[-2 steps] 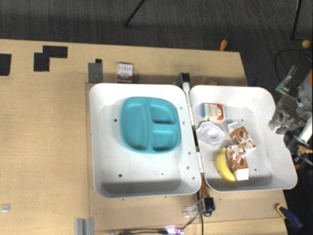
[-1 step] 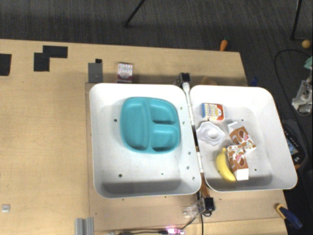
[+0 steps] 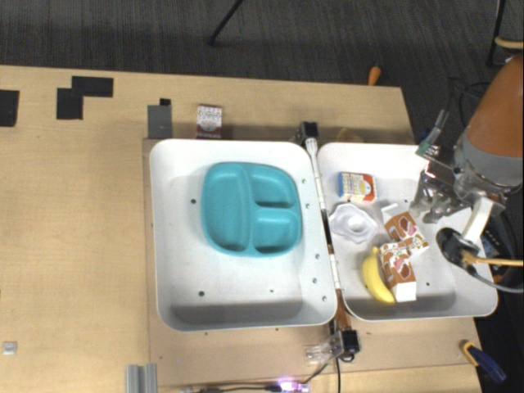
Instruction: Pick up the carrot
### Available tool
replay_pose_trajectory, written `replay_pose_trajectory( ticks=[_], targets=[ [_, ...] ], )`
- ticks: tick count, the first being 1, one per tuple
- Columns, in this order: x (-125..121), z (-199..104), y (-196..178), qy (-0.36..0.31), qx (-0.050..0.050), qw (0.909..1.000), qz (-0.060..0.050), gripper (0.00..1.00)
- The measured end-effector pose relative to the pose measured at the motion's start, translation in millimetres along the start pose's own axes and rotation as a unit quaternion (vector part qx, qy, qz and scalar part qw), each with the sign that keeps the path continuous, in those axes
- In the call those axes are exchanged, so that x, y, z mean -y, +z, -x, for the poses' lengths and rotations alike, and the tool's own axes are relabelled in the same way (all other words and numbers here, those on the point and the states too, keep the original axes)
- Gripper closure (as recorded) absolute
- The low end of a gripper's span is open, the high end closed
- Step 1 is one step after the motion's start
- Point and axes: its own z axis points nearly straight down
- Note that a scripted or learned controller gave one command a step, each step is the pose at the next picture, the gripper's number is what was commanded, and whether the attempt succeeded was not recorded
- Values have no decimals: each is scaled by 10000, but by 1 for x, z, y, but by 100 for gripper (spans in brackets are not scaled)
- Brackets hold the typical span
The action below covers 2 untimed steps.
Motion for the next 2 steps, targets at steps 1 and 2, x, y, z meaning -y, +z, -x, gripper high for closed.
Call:
replay_pose_trajectory(
  ticks=[1, 2],
  targets=[
    [21, 37, -35, 2425, -6, 9702, 35, 100],
    [-38, 102, -74, 2143, 6, 9767, 70, 100]
  ],
)
